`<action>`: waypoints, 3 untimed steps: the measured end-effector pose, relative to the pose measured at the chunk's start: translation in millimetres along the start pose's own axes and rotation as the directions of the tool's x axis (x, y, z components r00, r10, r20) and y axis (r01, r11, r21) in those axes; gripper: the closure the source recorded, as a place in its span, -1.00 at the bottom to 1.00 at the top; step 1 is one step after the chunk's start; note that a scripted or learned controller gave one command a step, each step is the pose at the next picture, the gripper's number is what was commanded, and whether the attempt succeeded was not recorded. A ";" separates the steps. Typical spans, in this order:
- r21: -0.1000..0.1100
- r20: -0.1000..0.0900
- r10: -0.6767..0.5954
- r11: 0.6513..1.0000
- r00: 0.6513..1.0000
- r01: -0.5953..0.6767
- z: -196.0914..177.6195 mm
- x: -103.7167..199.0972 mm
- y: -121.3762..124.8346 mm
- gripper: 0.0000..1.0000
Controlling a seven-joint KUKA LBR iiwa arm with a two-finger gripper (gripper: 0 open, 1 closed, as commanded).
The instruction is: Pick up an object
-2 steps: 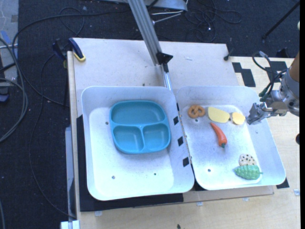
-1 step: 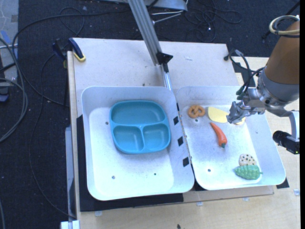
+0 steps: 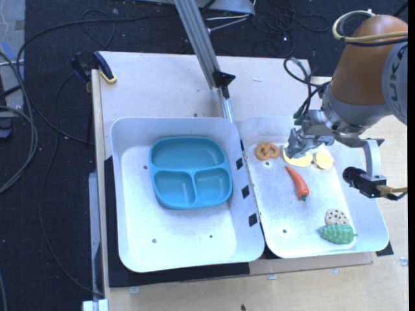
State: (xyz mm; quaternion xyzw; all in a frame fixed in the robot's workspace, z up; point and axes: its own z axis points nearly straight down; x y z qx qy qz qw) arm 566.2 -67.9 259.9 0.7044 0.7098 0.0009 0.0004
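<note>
The right bin holds a brown pretzel, a red chili pepper, yellow slices, a speckled cookie and a green leafy piece. My gripper hangs low over the bin's far part, its tip down on the left yellow slice, just right of the pretzel and above the pepper's top end.
The left bin carries a blue three-compartment tray. A slanted metal pole rises behind the bins. A black fitting on the arm sticks out over the right bin's right side.
</note>
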 end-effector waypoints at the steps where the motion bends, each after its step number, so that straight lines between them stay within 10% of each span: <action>1: 0.003 -0.001 0.001 1.000 1.000 -0.001 14.1 48.2 6.1 1.00; 3: 0.001 0.000 0.000 1.000 1.000 0.000 37.7 154.1 33.8 1.00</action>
